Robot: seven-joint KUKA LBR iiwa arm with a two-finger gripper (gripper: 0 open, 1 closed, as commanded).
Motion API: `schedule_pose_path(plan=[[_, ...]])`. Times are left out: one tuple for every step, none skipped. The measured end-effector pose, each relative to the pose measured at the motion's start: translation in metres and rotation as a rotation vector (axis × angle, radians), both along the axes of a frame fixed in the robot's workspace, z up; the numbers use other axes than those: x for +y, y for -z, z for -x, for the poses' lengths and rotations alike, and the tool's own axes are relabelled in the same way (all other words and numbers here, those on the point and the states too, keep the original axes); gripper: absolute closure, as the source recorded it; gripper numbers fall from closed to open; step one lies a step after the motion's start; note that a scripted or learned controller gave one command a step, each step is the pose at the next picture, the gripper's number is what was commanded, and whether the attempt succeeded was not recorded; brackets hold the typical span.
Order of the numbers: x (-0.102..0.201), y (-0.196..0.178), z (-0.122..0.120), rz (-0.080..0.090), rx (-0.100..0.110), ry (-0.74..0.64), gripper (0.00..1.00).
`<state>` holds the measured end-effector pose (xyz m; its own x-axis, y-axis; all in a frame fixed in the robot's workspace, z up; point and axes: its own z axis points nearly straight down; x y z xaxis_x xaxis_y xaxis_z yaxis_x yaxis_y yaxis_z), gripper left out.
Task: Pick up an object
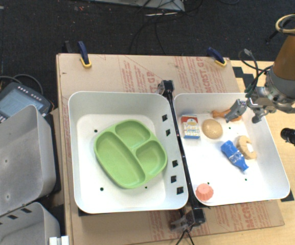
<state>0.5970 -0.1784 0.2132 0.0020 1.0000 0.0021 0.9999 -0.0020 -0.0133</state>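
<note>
Left bin (81,137): a shallow white tray at centre-left of the frame, and in it sits one green divided plate (130,153) with three compartments, lying flat and turned at an angle.
Right bin (270,152): its twin, just right of centre, sharing the middle divider with the left one, and this is where the small objects are.
Carton (190,126): one small red, white and blue box in the right bin's upper left, close to the divider.
Egg-shaped object (212,128): one, tan and rounded, just right of the carton.
Orange piece (221,113): one slim orange object near the right bin's upper rim, its right end hidden behind the gripper.
Blue packet (234,155): one, crumpled, in the middle of the right bin, lying aslant.
Beige lump (246,147): one pale, bread-like object touching the blue packet's right side.
Pink cup (204,191): one small pink round object at the bin's lower left corner.
Count: six loose objects in the right bin, one plate in the left.
Gripper (247,112): over the right bin's upper right, its two grey fingers spread apart with nothing between them; the left fingertip sits right at the orange piece.
Arm (290,60): enters from the right edge of the frame, orange band above the wrist.
Bench (137,70): brown board under both bins, two clamps (84,54) along its top edge.
</note>
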Motion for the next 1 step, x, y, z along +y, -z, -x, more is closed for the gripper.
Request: schedule_pose_path(plan=[[0.0006, -0.0077, -0.0030, 0.002, -0.013, -0.003, 0.00]])
